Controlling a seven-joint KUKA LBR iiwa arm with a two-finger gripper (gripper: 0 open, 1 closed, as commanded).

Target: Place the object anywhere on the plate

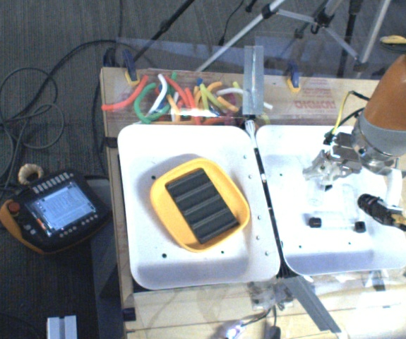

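Observation:
A yellow plate (164, 216) with rounded corners lies in the middle of the left bin (139, 260). A black ribbed rectangular object (203, 205) rests flat on the plate, set diagonally. My gripper (325, 170) hangs over the upper middle of the right bin (294, 260), well to the right of the plate and apart from the black object. Nothing shows in the gripper. The arm's grey wrist and orange band (390, 104) rise toward the upper right.
Two small black pieces (315, 222) (359, 226) sit on the right bin's floor near its front. A pile of coloured cables (181, 99) lies behind the left bin. A metal post (253, 83) stands between the bins at the back. A teach pendant (53, 210) lies on the floor at left.

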